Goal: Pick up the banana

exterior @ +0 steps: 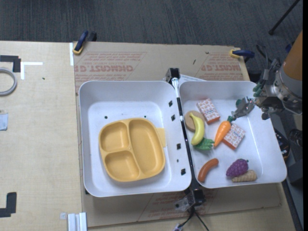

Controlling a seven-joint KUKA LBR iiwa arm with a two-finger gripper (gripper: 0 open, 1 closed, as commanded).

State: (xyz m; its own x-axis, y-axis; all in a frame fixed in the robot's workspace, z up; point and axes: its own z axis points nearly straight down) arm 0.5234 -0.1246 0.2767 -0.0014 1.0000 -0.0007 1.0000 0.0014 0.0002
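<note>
The pale wooden worktop (38, 143) is carrying a flat brown cardboard sheet (110, 64), and two shallow white plastic bins are sitting on that sheet side by side, touching along their inner walls. The left white bin (91, 177) is holding a yellow plastic plate with three compartments (132, 149), lying flat near its middle. The right white bin (269, 162) is holding the small toy foods. The curved yellow plastic banana (198, 130) is lying near this bin's left wall, resting partly over a round tan cookie-like disc (191, 119), with its lower tip touching a small green leafy piece (206, 144). Just beside it to the right, an orange toy carrot (221, 133) is lying at a slant between two red-and-white patterned boxes, the upper box (208, 110) and the lower box (234, 136). Toward the front, a reddish-orange sausage (207, 169) is lying apart from a purple grape bunch (237, 167), which is touching a tan waffle cone (245, 177). The end effector (242, 109) is hovering over the bin's right part, well apart from the banana; whether it is clenched or released cannot be told.
</note>
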